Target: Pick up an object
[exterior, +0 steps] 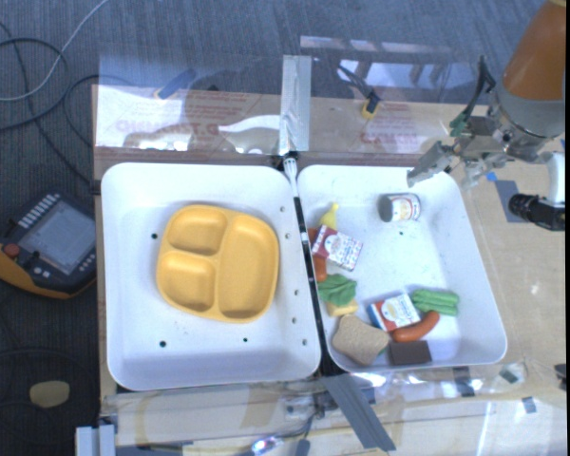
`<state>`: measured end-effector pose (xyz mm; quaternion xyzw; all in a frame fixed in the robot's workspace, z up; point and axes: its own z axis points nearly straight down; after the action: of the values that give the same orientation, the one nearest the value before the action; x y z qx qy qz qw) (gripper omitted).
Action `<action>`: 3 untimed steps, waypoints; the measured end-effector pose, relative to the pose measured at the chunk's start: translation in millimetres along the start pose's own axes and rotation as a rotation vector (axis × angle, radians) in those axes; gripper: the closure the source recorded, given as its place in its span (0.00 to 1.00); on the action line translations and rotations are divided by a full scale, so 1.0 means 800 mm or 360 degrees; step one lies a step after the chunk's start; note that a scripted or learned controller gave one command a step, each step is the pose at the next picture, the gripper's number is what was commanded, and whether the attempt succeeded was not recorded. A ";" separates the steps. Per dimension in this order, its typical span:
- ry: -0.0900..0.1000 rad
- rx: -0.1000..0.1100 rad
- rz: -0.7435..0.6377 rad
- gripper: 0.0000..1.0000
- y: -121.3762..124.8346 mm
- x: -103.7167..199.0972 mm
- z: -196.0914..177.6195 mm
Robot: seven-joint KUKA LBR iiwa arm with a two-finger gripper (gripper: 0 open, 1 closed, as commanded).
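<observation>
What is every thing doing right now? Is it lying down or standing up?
Yellow tray: flat in the left bin, right side up.
Can: lying on its side in the right bin.
Sausage: lying flat beside a small carton.
Gripper: above the right bin's back edge, holding nothing.

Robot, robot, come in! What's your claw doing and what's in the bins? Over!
Two-finger gripper above right bin's far rim, holding nothing visible. Small silver can lies nearest, untouched. Yellow divided plate in left bin. Nothing blocking.
</observation>
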<state>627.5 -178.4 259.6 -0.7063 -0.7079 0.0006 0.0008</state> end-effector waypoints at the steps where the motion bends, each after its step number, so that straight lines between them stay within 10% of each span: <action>1: -0.0006 0.0002 -0.0084 0.00 0.038 -0.005 0.083; 2: -0.0005 0.0000 -0.0065 0.00 0.032 0.031 0.121; 3: -0.0002 -0.0003 -0.0274 0.00 0.040 -0.011 0.187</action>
<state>659.5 -187.4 109.8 -0.6427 -0.7661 0.0002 -0.0002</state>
